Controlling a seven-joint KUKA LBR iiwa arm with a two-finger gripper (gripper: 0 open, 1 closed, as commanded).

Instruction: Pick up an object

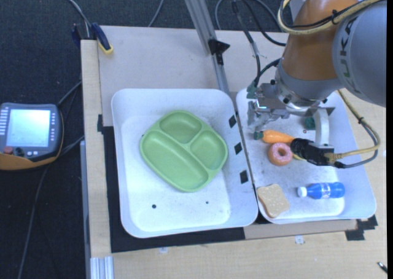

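My gripper [260,118] hangs over the far left part of the right bin [359,201], under the grey and orange arm. Just below it and slightly right lies an orange carrot [277,137]. A pink donut [280,154] sits beside the carrot, toward the front. A slice of bread [274,200] lies in the bin's front left corner. To the right of the bread lies a blue bottle [322,191] with a white cap, on its side. I see nothing held in the gripper.
The left bin [132,210] holds a green divided plate [183,150]. A metal pole [202,13] slants down between the bins at the back. A handheld screen [27,131] rests off the bench at the left.
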